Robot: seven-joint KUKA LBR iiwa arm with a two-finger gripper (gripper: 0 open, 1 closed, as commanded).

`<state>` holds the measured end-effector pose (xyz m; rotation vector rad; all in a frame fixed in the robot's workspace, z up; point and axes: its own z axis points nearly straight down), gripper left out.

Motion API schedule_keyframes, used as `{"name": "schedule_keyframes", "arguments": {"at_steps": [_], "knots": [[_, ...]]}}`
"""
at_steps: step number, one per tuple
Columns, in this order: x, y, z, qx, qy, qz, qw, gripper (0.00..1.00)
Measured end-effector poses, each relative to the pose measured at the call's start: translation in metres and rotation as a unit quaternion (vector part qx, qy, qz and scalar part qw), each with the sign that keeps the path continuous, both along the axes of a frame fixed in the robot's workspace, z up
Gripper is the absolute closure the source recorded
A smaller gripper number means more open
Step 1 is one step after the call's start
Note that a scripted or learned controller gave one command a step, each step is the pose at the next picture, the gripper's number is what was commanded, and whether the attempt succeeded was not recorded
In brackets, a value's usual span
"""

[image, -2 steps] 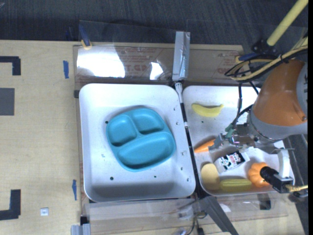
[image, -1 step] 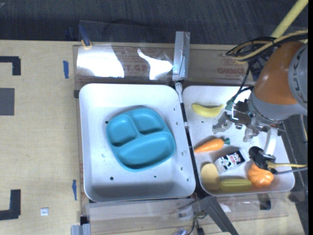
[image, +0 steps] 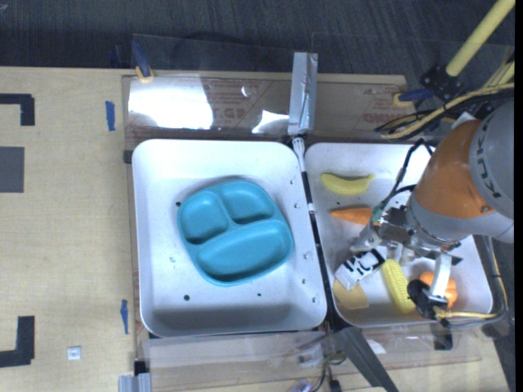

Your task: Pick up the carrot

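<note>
The claw hangs low in the right bin; whether it is clenched or released cannot be told. The carrot lies unlifted just up-left of it (banana beyond), so the pick looks undone. No legible writing.
</note>
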<state>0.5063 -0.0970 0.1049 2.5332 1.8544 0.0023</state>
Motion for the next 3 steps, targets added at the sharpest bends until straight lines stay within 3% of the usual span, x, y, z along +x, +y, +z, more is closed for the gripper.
{"name": "schedule_keyframes", "arguments": {"at_steps": [1, 2, 3], "knots": [[0.076, -0.014, -0.019, 0.0004, 0.0, -0.04, 0.9992, 0.0], [0.078, -0.013, -0.007, -0.0001, -0.002, -0.039, 0.9992, 1.0], [0.047, 0.026, 0.079, 0.0005, 0.001, -0.149, 0.9888, 1.0]]}}
